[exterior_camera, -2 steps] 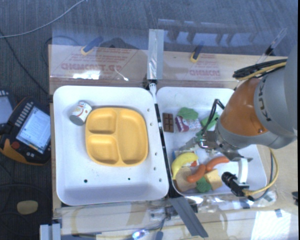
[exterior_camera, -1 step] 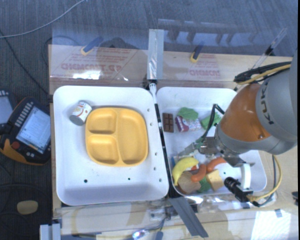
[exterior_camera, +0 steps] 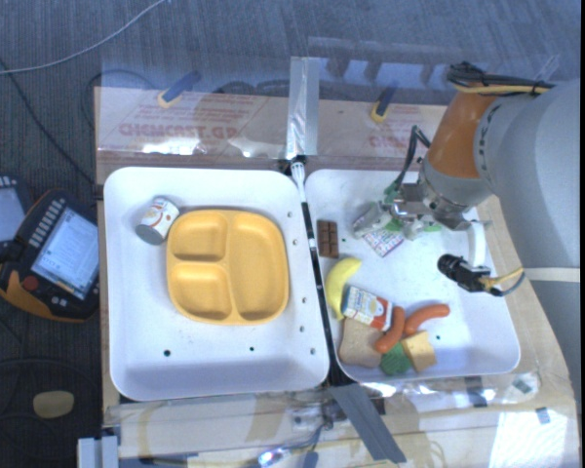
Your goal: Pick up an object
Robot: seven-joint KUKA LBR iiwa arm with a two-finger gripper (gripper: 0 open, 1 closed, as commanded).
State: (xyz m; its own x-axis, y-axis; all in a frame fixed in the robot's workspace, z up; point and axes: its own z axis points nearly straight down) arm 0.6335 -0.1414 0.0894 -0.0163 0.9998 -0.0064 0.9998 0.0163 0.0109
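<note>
My gripper (exterior_camera: 394, 214) hangs low in the upper part of the right bin (exterior_camera: 497, 354), below the orange-banded wrist. It sits right over a small white and purple packet (exterior_camera: 384, 241), whose lower corner sticks out beneath it. I cannot tell whether it touches the packet. Further down the bin lie a yellow banana (exterior_camera: 340, 279), a small juice carton (exterior_camera: 364, 307), a red sausage (exterior_camera: 427, 313), a carrot (exterior_camera: 391, 331), a slice of bread (exterior_camera: 357, 345), a green broccoli piece (exterior_camera: 396, 361) and a cheese block (exterior_camera: 420, 350). A brown chocolate bar (exterior_camera: 327, 237) lies by the bin's left wall.
The left bin (exterior_camera: 136, 359) holds a yellow divided plate (exterior_camera: 228, 265) and a small tin can (exterior_camera: 157, 218) at its upper left. A black cable connector (exterior_camera: 463, 271) hangs over the right bin's right side. A teach pendant (exterior_camera: 54, 256) lies off the bench at the left.
</note>
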